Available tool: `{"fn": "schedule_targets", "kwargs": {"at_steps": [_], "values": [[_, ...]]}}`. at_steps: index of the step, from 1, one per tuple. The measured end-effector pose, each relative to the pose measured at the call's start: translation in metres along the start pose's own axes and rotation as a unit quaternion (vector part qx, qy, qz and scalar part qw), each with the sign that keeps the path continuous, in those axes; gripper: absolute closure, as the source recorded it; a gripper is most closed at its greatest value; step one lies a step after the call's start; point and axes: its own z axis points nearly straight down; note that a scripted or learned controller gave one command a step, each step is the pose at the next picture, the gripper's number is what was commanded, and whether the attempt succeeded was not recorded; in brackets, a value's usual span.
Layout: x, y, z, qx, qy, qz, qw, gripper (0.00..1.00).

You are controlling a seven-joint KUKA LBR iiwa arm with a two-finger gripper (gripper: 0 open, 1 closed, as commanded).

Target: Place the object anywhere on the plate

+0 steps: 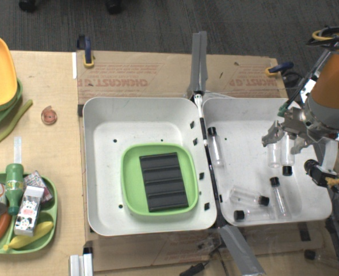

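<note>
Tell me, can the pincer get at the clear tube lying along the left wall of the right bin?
Probably yes. The tube lies apart from the other tubes, nothing on top, and the pincer hovers in the same bin. The wall beside it may crowd one finger.

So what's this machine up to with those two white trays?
A robot arm reaches in from the right, and its gripper hangs over the right bin, where several clear tubes with black caps lie scattered. One tube seems to stand upright between its fingers, though that is hard to tell. The left bin holds a green plate with a dark ridged block on it. The job is to put an object on that plate.
</note>
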Motion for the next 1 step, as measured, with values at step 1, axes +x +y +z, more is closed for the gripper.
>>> {"fn": "schedule_targets", "kwargs": {"at_steps": [1], "values": [[0.0, 0.0001, -0.0002, 0.0, 0.0, 0.0, 1.0, 0.0]]}}
